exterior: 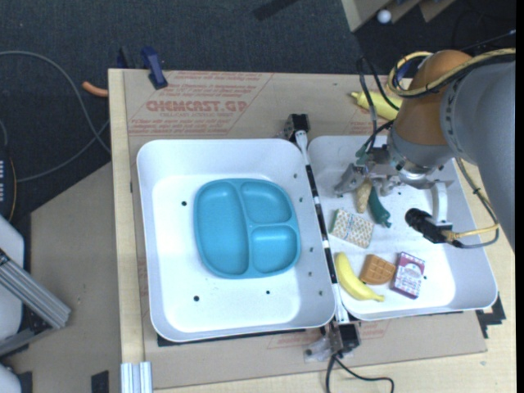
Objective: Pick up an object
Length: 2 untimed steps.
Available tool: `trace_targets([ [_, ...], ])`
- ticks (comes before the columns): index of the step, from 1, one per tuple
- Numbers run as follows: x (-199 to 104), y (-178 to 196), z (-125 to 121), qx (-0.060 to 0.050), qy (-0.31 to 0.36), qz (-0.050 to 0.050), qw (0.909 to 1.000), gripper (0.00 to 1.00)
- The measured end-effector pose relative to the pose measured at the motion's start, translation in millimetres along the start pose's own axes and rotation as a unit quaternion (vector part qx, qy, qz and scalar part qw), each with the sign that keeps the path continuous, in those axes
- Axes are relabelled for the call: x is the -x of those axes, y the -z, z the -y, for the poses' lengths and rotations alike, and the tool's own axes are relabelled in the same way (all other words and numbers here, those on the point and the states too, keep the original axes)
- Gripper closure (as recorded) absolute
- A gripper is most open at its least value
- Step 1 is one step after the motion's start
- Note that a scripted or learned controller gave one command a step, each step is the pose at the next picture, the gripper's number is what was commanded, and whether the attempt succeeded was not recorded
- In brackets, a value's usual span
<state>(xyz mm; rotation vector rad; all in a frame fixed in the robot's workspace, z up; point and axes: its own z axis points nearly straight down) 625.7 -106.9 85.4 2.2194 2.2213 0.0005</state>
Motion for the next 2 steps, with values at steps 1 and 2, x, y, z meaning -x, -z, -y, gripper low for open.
trace_targets([
  [1,-0.4,10.4,-0.7,0.001,0.0,0.0,1.0,1.0],
  [2,-61.9,100.2,62.0,-0.001,0.0,-0.001,1.0,1.0],
])
